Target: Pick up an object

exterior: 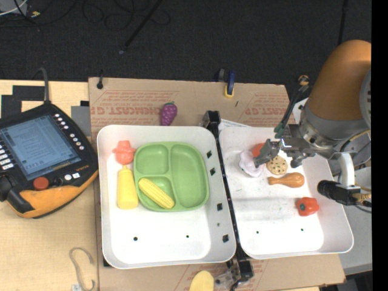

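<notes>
My gripper [279, 153] hangs over the upper middle of the right bin [273, 235], open, with one finger on each side of a speckled cookie [278, 165] lying on the bin floor. Nothing is held between the fingers. Just left of the cookie lie a pale white-lilac object [248, 163] and a small red piece [259, 148], the red one partly hidden by the gripper. A tan drumstick [287, 180] rests right below the cookie. A red pepper [307, 206] sits further toward the front right.
The left bin [157, 241] holds a green divided plate [182, 168] with a corn cob [156, 193], a yellow bottle [126, 188] and a red-orange toy [123, 153]. Purple grapes [168, 113] lie on the cardboard behind. A teach pendant [42, 153] sits far left.
</notes>
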`<state>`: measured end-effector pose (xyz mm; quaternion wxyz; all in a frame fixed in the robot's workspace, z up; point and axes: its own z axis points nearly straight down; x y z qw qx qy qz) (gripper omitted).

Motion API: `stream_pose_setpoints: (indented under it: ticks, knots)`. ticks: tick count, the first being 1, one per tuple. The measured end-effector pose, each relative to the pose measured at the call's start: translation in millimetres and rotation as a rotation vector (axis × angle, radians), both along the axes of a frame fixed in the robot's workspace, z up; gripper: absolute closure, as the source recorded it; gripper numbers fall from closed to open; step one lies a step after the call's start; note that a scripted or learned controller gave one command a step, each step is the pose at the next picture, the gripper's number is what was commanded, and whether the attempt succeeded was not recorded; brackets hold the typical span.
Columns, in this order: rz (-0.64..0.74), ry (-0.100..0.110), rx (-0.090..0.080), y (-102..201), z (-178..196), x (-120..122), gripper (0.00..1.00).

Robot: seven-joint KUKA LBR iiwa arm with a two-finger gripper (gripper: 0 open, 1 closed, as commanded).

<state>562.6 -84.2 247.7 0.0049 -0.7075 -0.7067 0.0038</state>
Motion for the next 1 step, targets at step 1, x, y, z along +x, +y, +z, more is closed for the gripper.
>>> stream_pose_setpoints:
  ticks: [1]
  knots:
    - [0.002,-0.011,-0.001,-0.3,5.6,2.1,0.0]
